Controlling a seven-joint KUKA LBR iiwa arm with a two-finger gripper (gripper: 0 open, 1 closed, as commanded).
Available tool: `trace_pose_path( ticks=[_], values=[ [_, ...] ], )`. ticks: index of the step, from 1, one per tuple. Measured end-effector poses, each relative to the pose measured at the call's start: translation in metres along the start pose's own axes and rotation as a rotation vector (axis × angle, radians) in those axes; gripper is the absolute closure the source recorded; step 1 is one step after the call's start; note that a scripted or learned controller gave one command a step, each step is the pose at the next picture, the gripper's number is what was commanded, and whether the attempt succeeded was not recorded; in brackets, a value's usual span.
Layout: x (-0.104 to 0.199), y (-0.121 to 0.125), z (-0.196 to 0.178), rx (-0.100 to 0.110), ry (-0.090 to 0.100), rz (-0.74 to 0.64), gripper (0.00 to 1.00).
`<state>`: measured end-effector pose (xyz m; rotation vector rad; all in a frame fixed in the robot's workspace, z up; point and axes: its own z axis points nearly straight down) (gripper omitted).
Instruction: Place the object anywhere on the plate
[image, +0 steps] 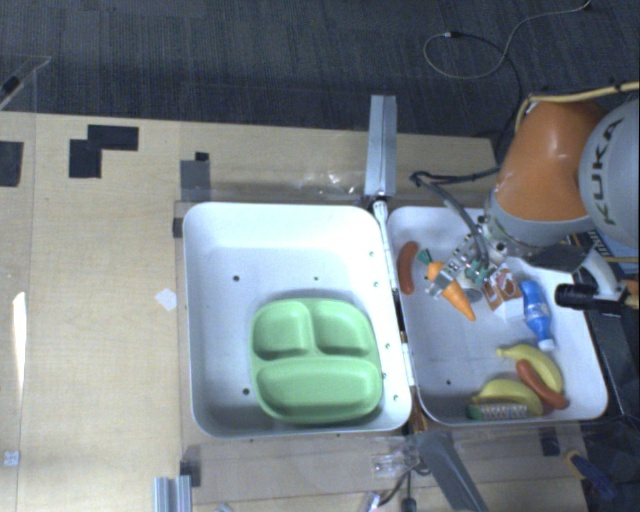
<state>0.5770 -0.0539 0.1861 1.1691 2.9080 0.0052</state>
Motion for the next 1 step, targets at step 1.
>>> trace_pose_path(
  ticks=[1],
  values=[
    [0.0722, 0.004, 0.0003, 0.001, 0.002, -0.095, 1.0]
  ],
)
